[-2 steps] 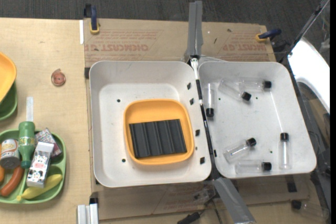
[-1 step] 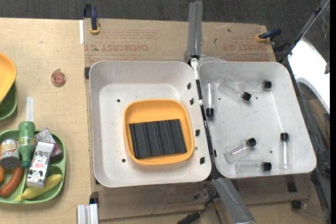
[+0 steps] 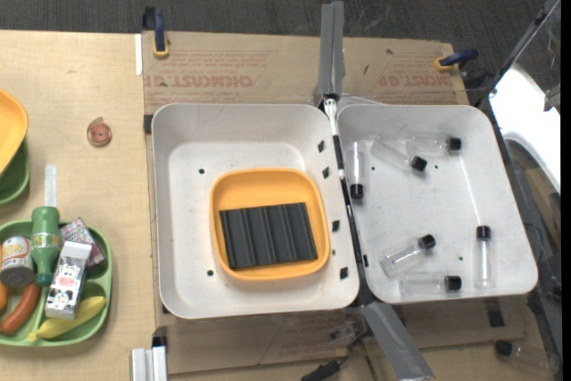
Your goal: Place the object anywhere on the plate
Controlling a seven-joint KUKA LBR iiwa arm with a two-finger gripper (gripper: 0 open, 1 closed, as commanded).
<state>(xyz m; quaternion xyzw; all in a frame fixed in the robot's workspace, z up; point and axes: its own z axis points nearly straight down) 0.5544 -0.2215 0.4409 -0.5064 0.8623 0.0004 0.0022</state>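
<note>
Left bin (image 3: 178, 192) holds the orange plate (image 3: 268, 185) with a black ribbed pad (image 3: 268, 235) lying on it. The task things, clear vials with black caps (image 3: 406, 251), all lie in the right bin (image 3: 500, 192) — six scattered, one against the left wall, three near the front edge — well apart from the plate. Gripper state: cannot tell. Green tray of toy food (image 3: 94, 303) sits on the bench at far left.

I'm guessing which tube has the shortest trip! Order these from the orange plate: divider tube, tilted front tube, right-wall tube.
1. The divider tube, at the left edge of the right bin, is nearest the orange plate.
2. The tilted front tube, in the middle of that bin.
3. The right-wall tube, farthest right.
</note>
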